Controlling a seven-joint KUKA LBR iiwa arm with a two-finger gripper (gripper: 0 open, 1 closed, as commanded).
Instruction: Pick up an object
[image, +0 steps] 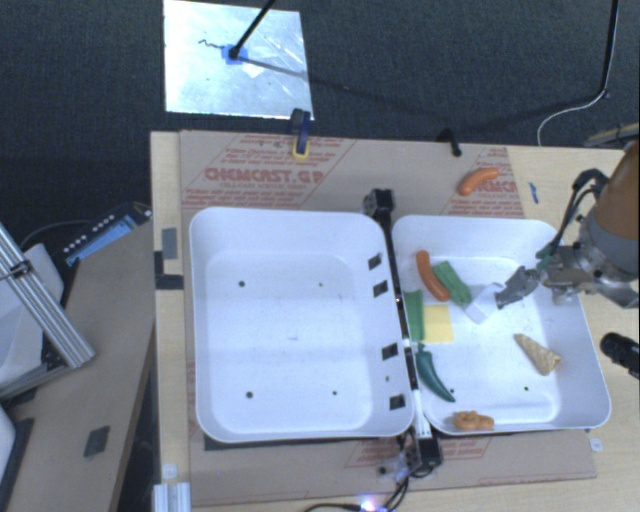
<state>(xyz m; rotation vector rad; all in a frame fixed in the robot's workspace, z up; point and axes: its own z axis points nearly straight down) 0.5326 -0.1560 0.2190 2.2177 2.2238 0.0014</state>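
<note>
The gripper hangs over the right bin; I cannot tell its state. Just beside it, toward the bin divider, lie a green piece and orange sausage, touching, so closing there risks a two-item fumble

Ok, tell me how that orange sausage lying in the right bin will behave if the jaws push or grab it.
The sausage is long and rounded, so a sideways push would probably roll it. It lies against the green piece, which might block rolling that way. Its smooth, glossy-looking skin suggests it could slip out of a pinch near an end; gripping across the middle seems safer. It looks small, likely light.
</note>
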